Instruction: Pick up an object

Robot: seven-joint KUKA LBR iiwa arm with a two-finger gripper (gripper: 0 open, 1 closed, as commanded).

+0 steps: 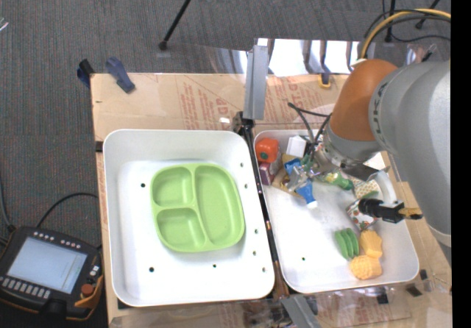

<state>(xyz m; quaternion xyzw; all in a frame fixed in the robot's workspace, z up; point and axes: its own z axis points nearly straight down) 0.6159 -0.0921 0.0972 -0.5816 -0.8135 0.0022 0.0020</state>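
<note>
tool (307, 172) low among small mixed plastic toys (298, 168) in right white bin (324, 275); opening cannot tell; nothing lifted yet.

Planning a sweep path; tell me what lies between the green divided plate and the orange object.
In the camera view, bare white bin floor and the two bins' adjoining rims separate the green divided plate from the orange object.

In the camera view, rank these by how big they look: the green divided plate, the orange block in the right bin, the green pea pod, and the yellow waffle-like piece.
1. green divided plate, by far the largest.
2. green pea pod and yellow waffle-like piece: about alike, so unranked.
3. orange block: looks slightly smaller, though partly hidden among clutter, so unsure.
</note>
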